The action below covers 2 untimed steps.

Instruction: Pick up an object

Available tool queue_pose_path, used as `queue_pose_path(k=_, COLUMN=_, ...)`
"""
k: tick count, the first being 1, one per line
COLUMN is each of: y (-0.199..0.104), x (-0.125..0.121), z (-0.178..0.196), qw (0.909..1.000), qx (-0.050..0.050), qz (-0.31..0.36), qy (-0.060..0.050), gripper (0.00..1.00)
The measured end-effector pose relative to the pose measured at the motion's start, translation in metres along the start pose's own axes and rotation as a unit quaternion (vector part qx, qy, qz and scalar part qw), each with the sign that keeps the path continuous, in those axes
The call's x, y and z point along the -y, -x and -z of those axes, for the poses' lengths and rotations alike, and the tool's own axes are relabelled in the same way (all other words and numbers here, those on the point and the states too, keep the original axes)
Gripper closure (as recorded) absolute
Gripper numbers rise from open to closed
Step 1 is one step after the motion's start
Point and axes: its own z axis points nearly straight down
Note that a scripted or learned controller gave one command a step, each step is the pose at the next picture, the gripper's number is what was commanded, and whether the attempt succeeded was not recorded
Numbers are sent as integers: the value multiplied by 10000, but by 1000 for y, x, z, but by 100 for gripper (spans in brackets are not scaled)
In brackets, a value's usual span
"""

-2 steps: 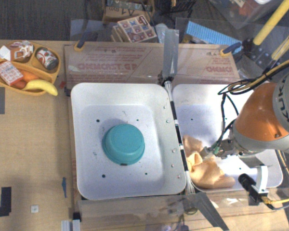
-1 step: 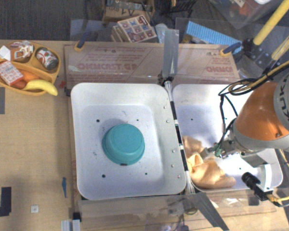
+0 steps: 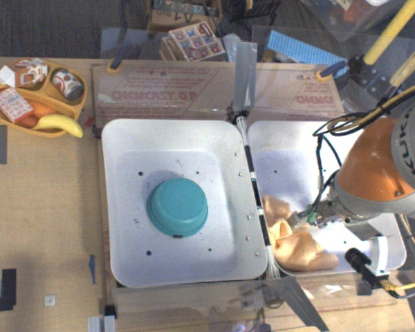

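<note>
A soft tan object point(image 3: 301, 246), which looks like a crumpled cloth or a plush thing, is seen in the right bin point(image 3: 283, 151), in its near left corner. It lies on the floor of the bin and is pressed against the left wall, close to the near wall. A paler, folded part of it is turned up toward the middle of the bin.

The gripper point(image 3: 311, 216) is placed low in the same bin, just above and to the right of the tan object, at its upper edge. It cannot be told whether the gripper is open or closed, because it is dark and partly covered by the wrist, and it cannot be told whether the object is touched or held. The grey arm with the orange band point(image 3: 377, 164) is reached in from the right and covers much of the right side of this bin.

In the left bin point(image 3: 124, 144) a teal bowl point(image 3: 178, 207) is set upside down near the middle. To the far left, on the bench, a yellow tray point(image 3: 0, 106) with toy food is placed, and a banana point(image 3: 60, 124) is laid on its near edge
</note>
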Motion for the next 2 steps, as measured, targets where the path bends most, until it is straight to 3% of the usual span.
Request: queue_pose_path(k=2, y=0, x=2, z=0, qw=10000, qx=-5, qz=-77, qy=9, gripper=0)
